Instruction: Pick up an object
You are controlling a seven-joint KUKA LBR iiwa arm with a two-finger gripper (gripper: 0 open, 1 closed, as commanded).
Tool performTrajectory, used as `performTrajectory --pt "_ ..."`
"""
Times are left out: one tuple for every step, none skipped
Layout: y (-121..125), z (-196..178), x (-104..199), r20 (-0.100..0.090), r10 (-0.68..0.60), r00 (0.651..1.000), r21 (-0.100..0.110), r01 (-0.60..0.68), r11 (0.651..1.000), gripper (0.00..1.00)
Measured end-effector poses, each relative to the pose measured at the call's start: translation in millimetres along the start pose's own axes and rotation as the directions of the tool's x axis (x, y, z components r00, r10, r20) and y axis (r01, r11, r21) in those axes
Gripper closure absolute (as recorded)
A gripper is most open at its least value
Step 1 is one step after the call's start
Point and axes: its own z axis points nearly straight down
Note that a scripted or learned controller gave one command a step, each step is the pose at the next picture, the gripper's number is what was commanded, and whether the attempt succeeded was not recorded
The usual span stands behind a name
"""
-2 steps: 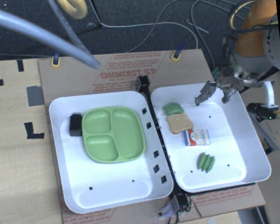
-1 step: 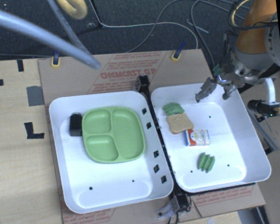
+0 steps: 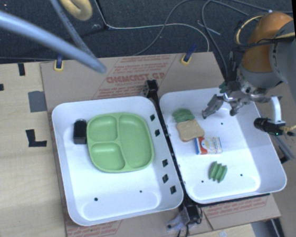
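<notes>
Claw (image 3: 220, 107) open, holding nothing, over upper part of right white bin (image 3: 257, 145) | nearest: green leafy piece (image 3: 182, 115), tan bread slice (image 3: 190, 130) just beside; small red-and-white carton (image 3: 209, 145), green pea pods (image 3: 217, 171) further down | step: approach, nothing picked | next: descend over one item, close.

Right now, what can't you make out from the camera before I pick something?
- Carton: print too small to read.
- Black object beside the green tray: too dark and small to identify.
- Arm beyond the orange band: cut off by the right edge.
- Tool: height above the right bin unclear from above.
</notes>
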Motion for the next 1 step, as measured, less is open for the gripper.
performTrajectory --pt "-0.8 54.1 1.0 0.000 -0.001 1.000 -0.001 0.001 1.000 0.00"
